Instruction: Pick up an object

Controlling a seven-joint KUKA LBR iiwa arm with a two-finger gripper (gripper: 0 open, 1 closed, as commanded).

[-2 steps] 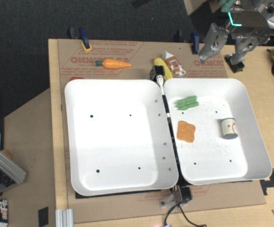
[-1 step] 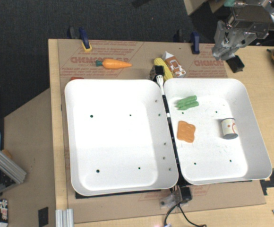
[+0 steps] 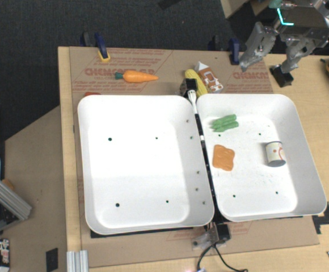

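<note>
My gripper [image 3: 268, 61] hangs above the far right corner of the bench, past the back rim of the right bin [image 3: 300, 152], with its two fingers spread wide apart and nothing between them. The things I could take all lie nearer the camera than my fingers and well apart from them. A small can [image 3: 274, 153] lies on its side toward the right of the right bin, its flat end facing the camera and its long axis running front to back. A green bean pod [image 3: 224, 123] lies in the back left part of that bin, nearly left to right, its right end tipped a little toward the back. An orange flat piece [image 3: 223, 157] rests in front of the pod, close to the bin's left wall, with no clear long axis. Outside the bins, on the cardboard behind the left bin [image 3: 96, 169], a carrot [image 3: 136, 77] lies left to right with its tip pointing right, green top at its left.
</note>
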